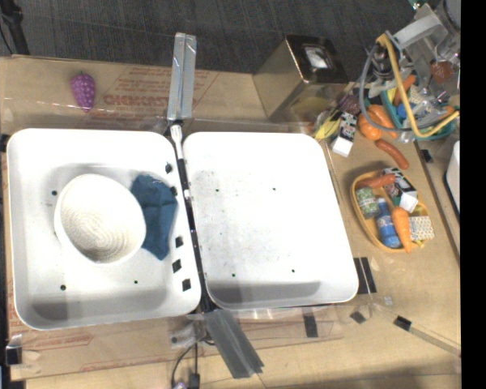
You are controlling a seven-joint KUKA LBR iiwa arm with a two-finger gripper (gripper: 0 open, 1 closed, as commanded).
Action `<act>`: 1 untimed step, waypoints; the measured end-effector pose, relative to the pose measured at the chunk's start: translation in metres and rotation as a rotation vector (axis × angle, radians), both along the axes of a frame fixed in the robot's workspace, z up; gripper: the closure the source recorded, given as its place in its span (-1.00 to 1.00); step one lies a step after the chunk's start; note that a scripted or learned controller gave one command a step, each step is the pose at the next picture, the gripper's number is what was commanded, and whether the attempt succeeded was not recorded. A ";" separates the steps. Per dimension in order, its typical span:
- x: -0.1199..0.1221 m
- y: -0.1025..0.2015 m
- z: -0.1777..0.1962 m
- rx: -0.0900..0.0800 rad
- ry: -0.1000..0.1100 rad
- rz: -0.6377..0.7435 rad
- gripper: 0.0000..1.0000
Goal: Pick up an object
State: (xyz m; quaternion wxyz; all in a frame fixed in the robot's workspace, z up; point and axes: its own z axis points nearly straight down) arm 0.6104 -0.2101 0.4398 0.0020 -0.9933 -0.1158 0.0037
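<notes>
In the left bin a pale woven dome, like a small hat, lies left of centre. A crumpled blue cloth rests against its right side, close to the wall between the bins. My gripper hangs high at the back right, outside both bins, amid yellow cables and far from the hat and the cloth. The clutter there hides how it stands.
The right bin sits beside the left one. On the bench are a purple grape toy at back left, a brown box behind the right bin, and a yellow basket of small toys at the right.
</notes>
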 end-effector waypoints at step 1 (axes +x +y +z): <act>0.041 0.002 0.000 -0.001 -0.003 0.061 -1.00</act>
